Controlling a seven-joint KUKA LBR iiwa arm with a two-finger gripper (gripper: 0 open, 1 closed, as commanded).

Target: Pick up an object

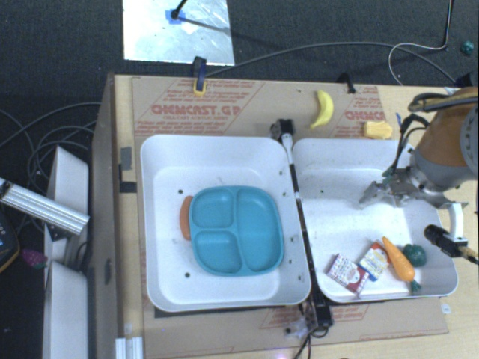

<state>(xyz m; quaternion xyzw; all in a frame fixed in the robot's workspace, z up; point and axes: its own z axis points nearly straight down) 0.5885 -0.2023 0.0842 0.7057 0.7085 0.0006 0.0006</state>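
Hovering jaws [376,194] spread (holding nothing), right bin [329,200]

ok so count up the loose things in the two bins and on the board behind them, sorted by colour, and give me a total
Blue: 1, the divided plate in the left bin
Orange: 2, the sausage-shaped piece beside the plate and the carrot in the right bin
Yellow: 2, the banana and the yellow block on the board
Red and white: 2, the small packets
Dark green: 1, the round piece
Total: 8
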